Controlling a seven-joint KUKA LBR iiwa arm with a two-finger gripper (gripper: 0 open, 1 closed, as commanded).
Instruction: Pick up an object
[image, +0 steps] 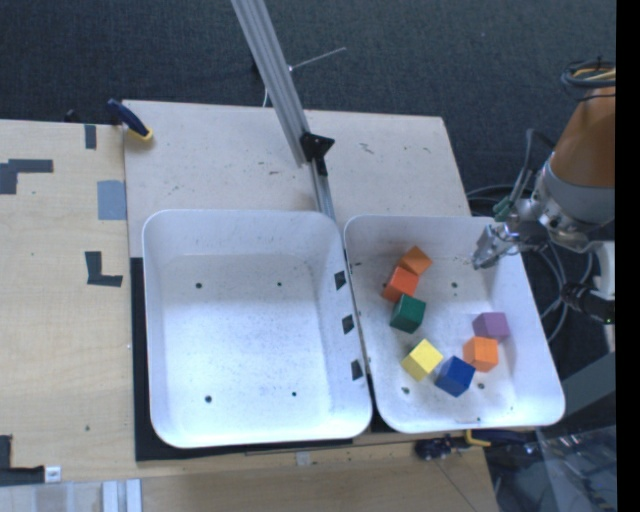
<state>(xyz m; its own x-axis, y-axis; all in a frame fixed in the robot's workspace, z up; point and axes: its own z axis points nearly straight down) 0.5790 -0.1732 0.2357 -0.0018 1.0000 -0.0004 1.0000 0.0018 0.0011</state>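
Blocks: six coloured blocks (440, 325) lie in the right bin (530, 400), below and left of the gripper.
Gripper: gripper (487, 250) hovers near the bin's upper right, holding nothing; opening unclear.

Two bins side by side on the bench (230, 160), touching along their inner rims. Left bin (160, 330), right bin (530, 390).

In right bin: two blocks (408, 272) touching, toward the far-left part; a third block (407, 314) just in front of them. Near front edge, two blocks (438, 367) touching, centre. Toward right wall, one block (490, 324) with another (482, 352) just in front, touching.

Gripper (486, 254) over right bin's far-right corner.

A rail (280, 85) runs from far edge of the view down to the bins' junction.
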